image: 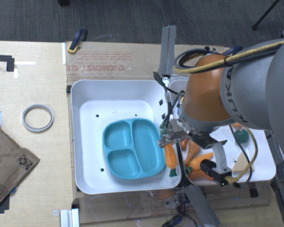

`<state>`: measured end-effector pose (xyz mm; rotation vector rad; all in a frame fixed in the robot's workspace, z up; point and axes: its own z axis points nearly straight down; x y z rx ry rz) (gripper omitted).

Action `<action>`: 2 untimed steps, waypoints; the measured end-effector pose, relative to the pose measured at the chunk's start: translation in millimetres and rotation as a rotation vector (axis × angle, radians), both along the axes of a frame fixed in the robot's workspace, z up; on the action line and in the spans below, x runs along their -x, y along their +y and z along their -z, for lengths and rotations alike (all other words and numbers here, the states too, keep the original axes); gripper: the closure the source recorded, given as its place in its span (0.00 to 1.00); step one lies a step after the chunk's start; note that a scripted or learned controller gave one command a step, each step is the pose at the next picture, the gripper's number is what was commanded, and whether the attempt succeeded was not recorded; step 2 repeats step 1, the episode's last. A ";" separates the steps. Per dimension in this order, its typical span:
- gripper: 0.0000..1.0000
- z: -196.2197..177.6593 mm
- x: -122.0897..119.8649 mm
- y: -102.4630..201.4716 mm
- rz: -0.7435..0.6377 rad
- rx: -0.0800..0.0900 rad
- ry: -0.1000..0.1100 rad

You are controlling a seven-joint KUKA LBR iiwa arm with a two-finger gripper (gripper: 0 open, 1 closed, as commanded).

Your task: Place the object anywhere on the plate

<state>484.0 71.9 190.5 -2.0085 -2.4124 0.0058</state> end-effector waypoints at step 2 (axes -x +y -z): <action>0.00 -0.1 -0.1 -0.3 0.000 0.000 0.000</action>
